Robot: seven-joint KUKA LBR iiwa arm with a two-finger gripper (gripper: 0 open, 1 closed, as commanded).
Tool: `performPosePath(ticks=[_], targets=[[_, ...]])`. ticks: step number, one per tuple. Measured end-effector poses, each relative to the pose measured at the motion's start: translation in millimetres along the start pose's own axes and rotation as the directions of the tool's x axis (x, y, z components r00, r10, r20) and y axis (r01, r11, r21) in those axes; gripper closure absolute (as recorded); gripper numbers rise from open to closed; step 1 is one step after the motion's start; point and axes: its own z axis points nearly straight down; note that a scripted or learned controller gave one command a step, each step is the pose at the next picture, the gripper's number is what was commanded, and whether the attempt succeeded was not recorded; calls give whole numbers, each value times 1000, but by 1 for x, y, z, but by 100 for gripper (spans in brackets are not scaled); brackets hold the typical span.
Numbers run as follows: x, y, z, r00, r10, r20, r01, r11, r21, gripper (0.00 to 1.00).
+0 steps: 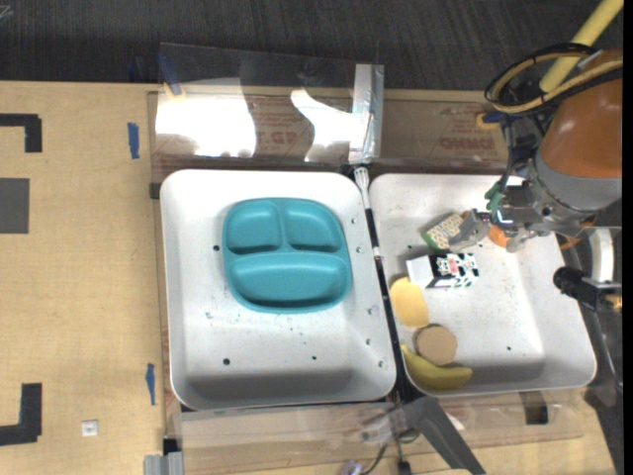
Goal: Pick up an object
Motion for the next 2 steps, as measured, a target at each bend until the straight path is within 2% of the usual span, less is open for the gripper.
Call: performPosePath(ticks=[1, 2], targets=[[-91, 25, 106, 999, 38, -7, -38, 999, -10, 0], [-61, -35, 116, 983, 184, 1, -184, 983, -6, 0]])
